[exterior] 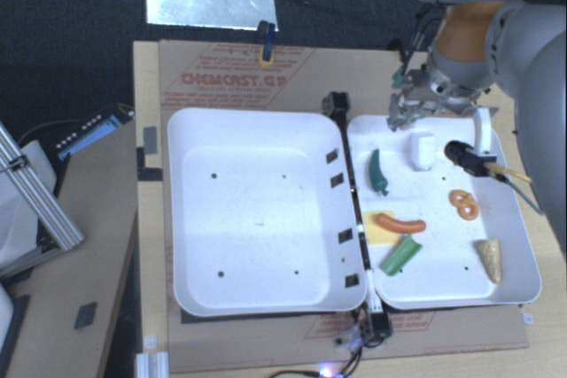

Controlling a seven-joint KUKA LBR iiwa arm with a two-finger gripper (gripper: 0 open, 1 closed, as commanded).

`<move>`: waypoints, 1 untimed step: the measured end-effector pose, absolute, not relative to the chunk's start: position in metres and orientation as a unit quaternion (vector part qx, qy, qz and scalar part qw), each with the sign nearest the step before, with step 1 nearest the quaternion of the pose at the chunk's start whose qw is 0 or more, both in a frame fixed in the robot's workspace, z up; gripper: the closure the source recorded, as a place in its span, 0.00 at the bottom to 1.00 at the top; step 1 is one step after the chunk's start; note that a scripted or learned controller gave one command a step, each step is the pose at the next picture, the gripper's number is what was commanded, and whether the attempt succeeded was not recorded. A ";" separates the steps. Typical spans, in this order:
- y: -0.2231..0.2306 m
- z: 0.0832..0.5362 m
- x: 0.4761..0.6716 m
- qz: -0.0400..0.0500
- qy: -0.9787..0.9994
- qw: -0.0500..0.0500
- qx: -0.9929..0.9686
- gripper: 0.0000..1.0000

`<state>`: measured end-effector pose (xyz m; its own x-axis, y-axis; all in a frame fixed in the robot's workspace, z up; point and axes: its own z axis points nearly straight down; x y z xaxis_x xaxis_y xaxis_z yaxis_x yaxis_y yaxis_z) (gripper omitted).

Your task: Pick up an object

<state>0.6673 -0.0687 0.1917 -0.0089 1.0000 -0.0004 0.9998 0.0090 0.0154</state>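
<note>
Above the far rim of the right bin [523,279], my pincer [406,115] hangs; whether it is clenched I cannot tell. Just beside it lies a white block [422,150], white on white, near the wall: I might clip the rim.
</note>
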 end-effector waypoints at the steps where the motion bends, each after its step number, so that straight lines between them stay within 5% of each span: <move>1: 0.021 0.241 0.670 0.004 0.712 0.002 0.702 1.00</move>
